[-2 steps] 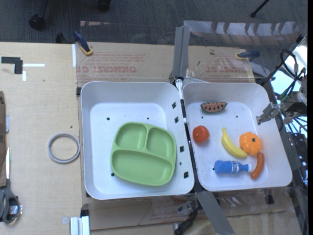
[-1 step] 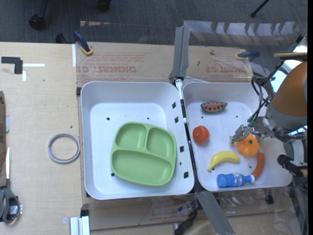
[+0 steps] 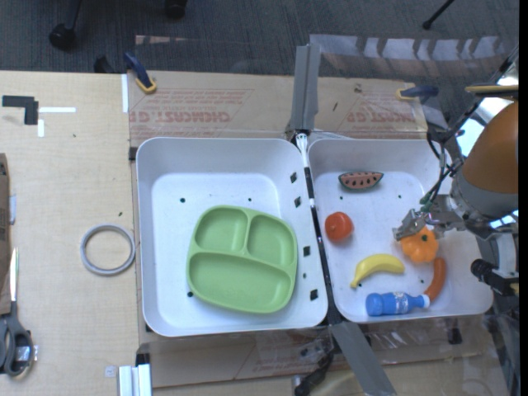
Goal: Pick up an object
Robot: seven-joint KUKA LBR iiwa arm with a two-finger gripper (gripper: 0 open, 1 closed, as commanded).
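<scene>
The right bin holds a watermelon slice, a red tomato, a yellow banana, a blue bottle lying on its side, a red-orange chili and an orange fruit with a green stem. My gripper is low over the bin's right side, right at the orange fruit's upper left edge and touching or nearly touching it. The wrist and arm reach in from the right and hide the bin's right rim.
A green divided plate lies in the left bin. On the bench to the left sit a tape ring and scissors. The wall between the bins runs just left of the tomato.
</scene>
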